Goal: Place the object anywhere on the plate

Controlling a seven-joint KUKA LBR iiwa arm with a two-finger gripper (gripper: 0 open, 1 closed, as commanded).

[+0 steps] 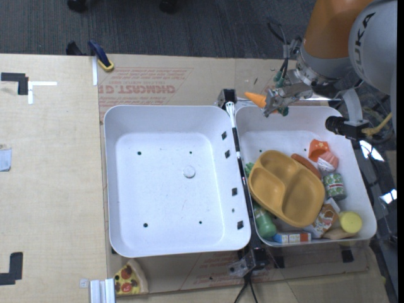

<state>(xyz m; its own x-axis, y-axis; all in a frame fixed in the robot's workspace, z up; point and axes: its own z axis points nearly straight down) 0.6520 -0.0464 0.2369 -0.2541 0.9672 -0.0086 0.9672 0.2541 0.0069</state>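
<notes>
Tool (276,103) above right bin's (363,188) far rim; fingers closed on an orange carrot (255,98).

Plate (287,188): yellow-tan, two compartments w/ a curved divider, lying tilted in the right bin, centre-right of frame, resting on other items beneath it. You see both compartments bare. Object: small orange carrot-like piece (255,98), upper centre-right of frame, at the bin's far rim, pointed end toward frame left. Its right end sits at the gripper (276,103) fingertips; grip unclear.
</notes>
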